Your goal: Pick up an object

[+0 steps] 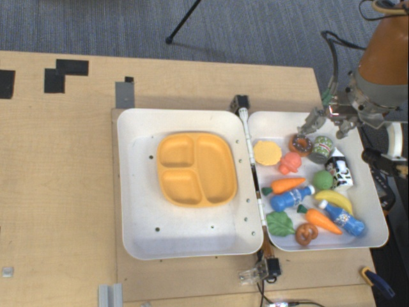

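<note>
My gripper (pixel 328 125) hangs over the far end of the right bin (pixel 381 234), its two fingers spread open with nothing between them. Just below it lie a brown donut (pixel 300 144) and a green can (pixel 322 147). The bin also holds a yellow disc (pixel 268 152), a pink toy (pixel 289 163), a black-and-white item (pixel 339 171), a green ball (pixel 323 180), an orange carrot (pixel 287 185), a blue bottle (pixel 293 198), a banana (pixel 335 200), a second carrot (pixel 323 221), a second blue bottle (pixel 346 222), a green leafy piece (pixel 280 223) and a pretzel (pixel 306 234).
The left bin (pixel 137 235) holds an orange divided plate (pixel 193 169). A raised divider (pixel 252 168) separates the two bins. The arm's orange band (pixel 385 50) rises at the right. Cables (pixel 268 270) lie at the bench's near edge.
</note>
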### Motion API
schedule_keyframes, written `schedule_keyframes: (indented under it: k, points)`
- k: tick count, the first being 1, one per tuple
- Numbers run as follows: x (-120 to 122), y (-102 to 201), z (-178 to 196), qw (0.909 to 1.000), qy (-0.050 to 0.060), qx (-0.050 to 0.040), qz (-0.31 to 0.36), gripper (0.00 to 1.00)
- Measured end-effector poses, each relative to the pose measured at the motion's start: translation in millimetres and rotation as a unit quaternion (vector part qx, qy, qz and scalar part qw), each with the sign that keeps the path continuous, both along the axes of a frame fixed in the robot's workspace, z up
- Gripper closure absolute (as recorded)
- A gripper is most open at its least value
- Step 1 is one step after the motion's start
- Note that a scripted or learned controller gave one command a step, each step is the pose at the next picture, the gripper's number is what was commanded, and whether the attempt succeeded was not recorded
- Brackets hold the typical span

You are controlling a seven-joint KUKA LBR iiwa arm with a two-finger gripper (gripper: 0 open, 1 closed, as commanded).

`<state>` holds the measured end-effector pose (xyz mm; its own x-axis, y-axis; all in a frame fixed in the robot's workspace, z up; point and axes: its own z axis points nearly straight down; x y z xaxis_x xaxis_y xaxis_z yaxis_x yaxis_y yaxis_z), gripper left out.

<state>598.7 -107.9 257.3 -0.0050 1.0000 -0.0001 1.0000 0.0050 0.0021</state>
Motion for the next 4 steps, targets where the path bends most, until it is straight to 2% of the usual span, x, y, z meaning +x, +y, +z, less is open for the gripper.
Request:
schedule_keyframes:
  k: [1, 2, 3, 4]
  points:
    - [6, -41, -91, 0.9998, 0.001, -0.0001, 0.021, 0.00]
    - [31, -57, -140, 0.9895, -0.011, -0.0065, 0.144, 0.00]
    - [33, -57, -129, 0.9894, -0.014, -0.0076, 0.145, 1.00]
    - [28, -9, -68, 0.9824, -0.002, -0.0008, 0.187, 1.00]
